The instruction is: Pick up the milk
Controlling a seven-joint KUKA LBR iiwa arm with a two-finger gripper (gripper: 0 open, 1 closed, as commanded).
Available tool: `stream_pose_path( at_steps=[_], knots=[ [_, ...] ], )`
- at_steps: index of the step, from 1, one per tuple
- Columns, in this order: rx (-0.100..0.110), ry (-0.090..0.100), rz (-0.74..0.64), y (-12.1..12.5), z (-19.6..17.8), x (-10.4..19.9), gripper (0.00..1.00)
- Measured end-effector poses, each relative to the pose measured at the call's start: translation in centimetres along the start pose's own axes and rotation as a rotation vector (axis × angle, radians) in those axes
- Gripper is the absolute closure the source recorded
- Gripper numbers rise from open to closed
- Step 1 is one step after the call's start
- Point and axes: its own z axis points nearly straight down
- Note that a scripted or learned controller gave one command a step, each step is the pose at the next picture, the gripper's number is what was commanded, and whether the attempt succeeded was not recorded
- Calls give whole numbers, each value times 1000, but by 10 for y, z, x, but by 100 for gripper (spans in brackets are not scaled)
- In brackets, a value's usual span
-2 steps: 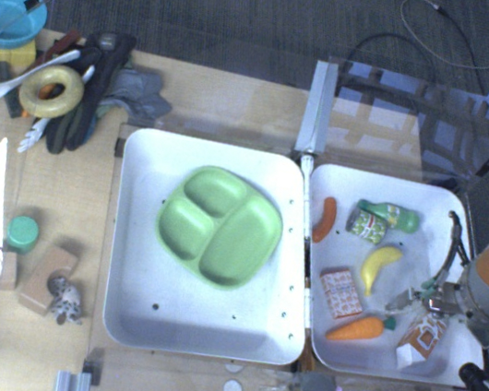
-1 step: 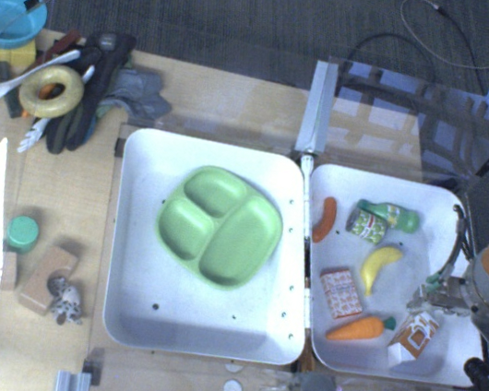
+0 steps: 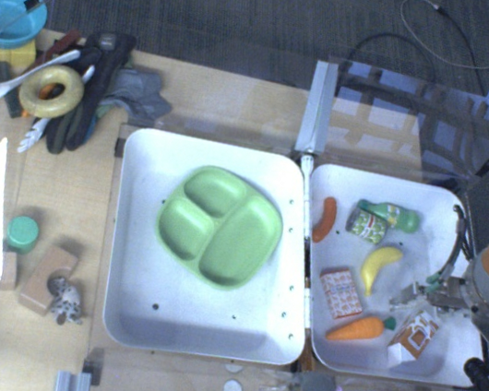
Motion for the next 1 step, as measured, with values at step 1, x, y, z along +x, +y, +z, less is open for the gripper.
stream_pose_path(
  at_steps=[1],
  knots=[
    [12, 5, -230, -5, 14, 25, 0]
  ],
)
